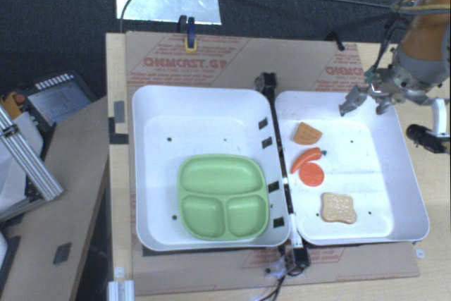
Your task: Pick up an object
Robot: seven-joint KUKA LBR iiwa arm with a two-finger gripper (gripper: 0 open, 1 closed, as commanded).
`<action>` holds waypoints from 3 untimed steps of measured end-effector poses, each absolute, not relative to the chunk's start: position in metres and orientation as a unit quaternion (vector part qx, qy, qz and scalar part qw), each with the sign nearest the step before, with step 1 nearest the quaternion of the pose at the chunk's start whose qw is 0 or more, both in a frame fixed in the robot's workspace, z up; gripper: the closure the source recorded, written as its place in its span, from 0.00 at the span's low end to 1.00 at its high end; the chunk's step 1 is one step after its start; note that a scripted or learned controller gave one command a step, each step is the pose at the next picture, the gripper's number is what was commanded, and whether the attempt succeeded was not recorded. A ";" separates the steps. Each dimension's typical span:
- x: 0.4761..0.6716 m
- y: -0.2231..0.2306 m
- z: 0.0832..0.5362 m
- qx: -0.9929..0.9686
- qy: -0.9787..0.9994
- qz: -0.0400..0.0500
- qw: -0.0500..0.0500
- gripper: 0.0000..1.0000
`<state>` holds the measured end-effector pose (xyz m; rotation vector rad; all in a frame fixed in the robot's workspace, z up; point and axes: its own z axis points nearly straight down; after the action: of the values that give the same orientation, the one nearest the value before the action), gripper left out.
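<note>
Your arm's tool [366,99] hangs over the far right corner of the right bin [402,151], its two fingers spread apart with nothing between them, so the pick is not yet made. The candidates lie on the floor of that bin, well apart from the tool: an orange wedge [307,132] nearest it, a red carrot-shaped piece [306,158] just beside a red disc [312,174], and a slice of toast [338,208] toward the near edge. In the left bin [151,151] a green divided tray [222,195] sits alone. By the look of things, everything is left to do: you must choose a piece, bring the tool down over it, close and lift it off the worktop [211,56].
</note>
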<state>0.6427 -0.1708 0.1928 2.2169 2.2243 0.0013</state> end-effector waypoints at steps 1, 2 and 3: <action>0.645 -0.161 0.144 0.705 0.709 0.000 0.000 0.00; 0.644 -0.169 0.087 0.707 0.708 0.000 0.000 0.00; 0.645 -0.169 0.086 0.706 0.708 0.001 0.001 0.00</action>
<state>0.6454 -0.1691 0.0856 2.2165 2.2228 0.0020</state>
